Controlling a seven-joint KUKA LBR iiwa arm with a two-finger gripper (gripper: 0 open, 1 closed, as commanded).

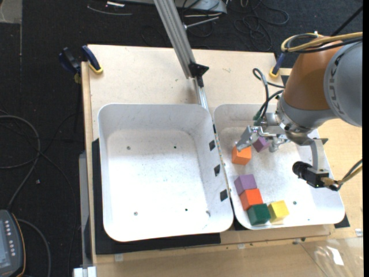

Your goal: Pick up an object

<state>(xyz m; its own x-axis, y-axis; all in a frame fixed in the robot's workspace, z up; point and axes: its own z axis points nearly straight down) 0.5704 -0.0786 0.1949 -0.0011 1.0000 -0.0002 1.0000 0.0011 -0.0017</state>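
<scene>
The pincer (pixel 249 141) hangs just above an orange block (pixel 242 155).

The wooden bench (pixel 150 74) bears two white bins (pixel 155 172) side by side.

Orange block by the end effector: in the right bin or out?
In. The orange block sits on the right bin's floor, below the end effector.

Arm (pixel 323 85) reaches in from right, wrist bent down; hand (pixel 258 138) low, finger state unclear.
</scene>
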